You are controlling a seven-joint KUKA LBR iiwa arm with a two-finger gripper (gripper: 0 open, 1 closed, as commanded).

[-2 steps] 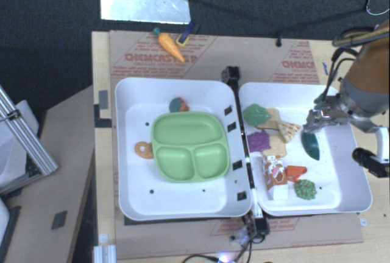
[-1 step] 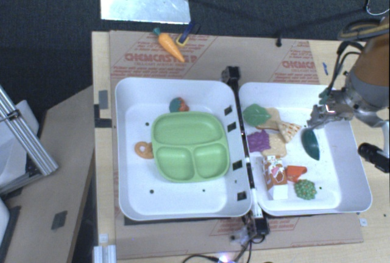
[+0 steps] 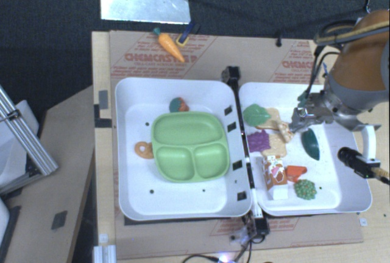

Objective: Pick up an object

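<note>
My gripper hangs over the right bin, near its middle. Just below and right of it lies a dark green oblong toy. To its left are a tan toy piece, a light green leaf and purple grapes. Toward the front of this bin sit a small printed carton, a red pepper piece, a broccoli floret and a white cube. I see nothing held in the gripper.
The left bin holds a green divided plate, a pretzel and a small red-green ball. A toy carrot lies on the cardboard behind the bins. A black part on the arm overhangs the right bin's right side.
</note>
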